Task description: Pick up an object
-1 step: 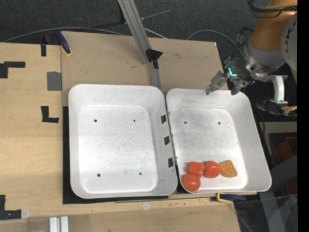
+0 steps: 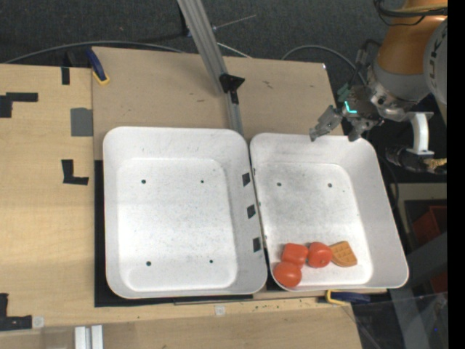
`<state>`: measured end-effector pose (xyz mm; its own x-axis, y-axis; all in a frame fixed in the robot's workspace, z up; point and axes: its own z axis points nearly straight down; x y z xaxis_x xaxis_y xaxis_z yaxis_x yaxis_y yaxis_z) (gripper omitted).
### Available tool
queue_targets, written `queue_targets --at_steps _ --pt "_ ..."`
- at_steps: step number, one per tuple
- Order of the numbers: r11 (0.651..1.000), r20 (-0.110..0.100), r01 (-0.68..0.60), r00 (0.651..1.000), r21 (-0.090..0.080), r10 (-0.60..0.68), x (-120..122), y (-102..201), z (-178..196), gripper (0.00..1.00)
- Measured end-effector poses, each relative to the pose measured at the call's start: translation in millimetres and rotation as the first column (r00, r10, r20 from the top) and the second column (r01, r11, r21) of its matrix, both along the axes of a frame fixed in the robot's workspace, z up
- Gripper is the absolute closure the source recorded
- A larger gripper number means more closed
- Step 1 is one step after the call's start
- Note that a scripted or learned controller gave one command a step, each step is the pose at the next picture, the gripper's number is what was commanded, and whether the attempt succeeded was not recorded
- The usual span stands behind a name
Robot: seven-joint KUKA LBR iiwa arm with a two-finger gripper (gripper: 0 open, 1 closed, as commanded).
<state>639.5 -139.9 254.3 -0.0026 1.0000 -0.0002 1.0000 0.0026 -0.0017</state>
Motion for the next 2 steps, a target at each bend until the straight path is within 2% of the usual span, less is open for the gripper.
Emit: queue_targets --at_steps 2 --pt "1.000 -0.004 0.001 1.000 -0.001 -0.001 -3.5 4.8 -88.1 0.00"
